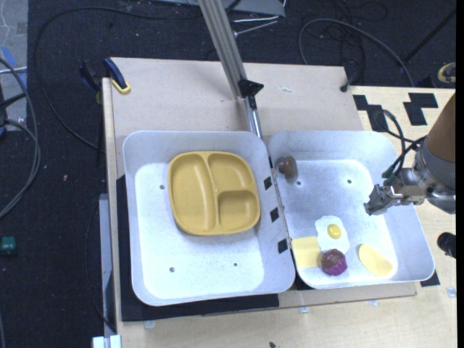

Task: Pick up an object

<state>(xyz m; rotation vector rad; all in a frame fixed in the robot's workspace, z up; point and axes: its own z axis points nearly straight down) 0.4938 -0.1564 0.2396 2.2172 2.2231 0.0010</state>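
Observation:
The right bin (pixel 326 145) holds several toy foods. A brown lump (pixel 288 167) lies near its back left corner. Near the front are a fried egg (pixel 333 230), a yellow cheese slice (pixel 305 251), a purple round piece (pixel 333 262) and a pale yellow piece (pixel 375 259). My gripper (pixel 378 201) hangs over the right side of this bin, above and to the right of the egg. Nothing shows between its fingers.
The left bin (pixel 145 267) carries a yellow divided plate (pixel 214 193). A metal pole (pixel 226 42) slants down from the back to the gap between the bins. Black clips (pixel 275 212) line the divider. The arm (pixel 438 158) enters from the right.

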